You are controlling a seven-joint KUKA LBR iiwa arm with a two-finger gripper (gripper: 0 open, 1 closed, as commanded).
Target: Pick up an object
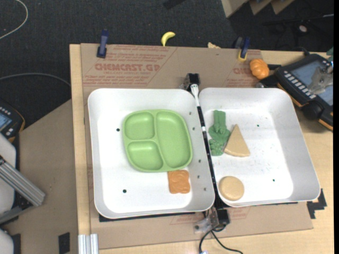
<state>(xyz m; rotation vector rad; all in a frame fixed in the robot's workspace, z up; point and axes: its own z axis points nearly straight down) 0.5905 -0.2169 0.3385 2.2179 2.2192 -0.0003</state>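
The green plate (158, 141) sits in the left bin (100, 142). Just off its lower right corner lies an orange waffle (179, 182). Right of the plate, in the other bin (280, 142), lie a green toy (217, 132), a wedge (237, 143) touching it, and a round cookie (231, 188) nearer the front. I cannot tell the pincer's state, or which piece lies nearest it.

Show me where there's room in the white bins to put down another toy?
Right bin: the bare right half, beyond the green toy, tan wedge and round cookie. Left bin: narrow strips around the green tray; crowded by the orange piece.
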